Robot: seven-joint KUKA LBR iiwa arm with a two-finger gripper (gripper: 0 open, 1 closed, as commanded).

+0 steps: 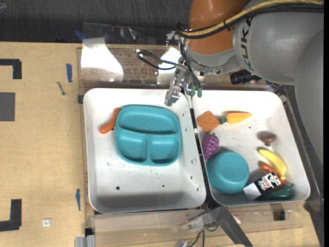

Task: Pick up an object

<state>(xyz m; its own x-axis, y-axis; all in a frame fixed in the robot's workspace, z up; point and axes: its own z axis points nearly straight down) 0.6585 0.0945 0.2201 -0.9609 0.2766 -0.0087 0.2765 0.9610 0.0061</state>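
My end effector [177,90] hangs over the far rim between both bins, its grip state unclear to me, while the carrot [235,118] lies in the right bin [295,153].

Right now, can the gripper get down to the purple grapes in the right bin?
Probably yes. The purple grapes lie uncovered near the divider, with the teal bowl beside them, and the gripper hangs close above.

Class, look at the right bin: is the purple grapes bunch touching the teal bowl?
Touching. In the camera view the grapes meet the upper left rim of the bowl with no white bin floor showing between them.
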